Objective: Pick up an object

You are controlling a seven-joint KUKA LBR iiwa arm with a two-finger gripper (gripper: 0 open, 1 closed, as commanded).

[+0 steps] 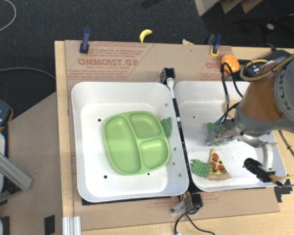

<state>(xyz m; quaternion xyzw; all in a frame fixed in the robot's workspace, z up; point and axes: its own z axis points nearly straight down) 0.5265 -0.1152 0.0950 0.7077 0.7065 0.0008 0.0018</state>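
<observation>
Green piece [213, 127] sits in the right bin [201, 94], about mid-bin on its left half, touching or just beside the pincer [219, 137]. The arm [264, 102] reaches in from the right and is low over that bin. Pincer state: cannot tell whether it is spread or pressed together, since the wrist hides it from above. No object is seen clamped in it.

Other candidates in the same bin are a pizza slice [216, 162] and a leafy toy [200, 167], side by side near the front wall and apart from the pincer. The left bin [88, 102] holds a green plate [136, 142], with a small green scrap [167, 126] at the plate's right edge.

Step, as judged: at the grasp point on the green piece, lift not yet done.

The next move calls for a firm close on the piece, then a straight rise off the bin floor. The piece looks small and irregular, so a slip seems likely. Worktop [112, 60] is bare around the bins.
</observation>
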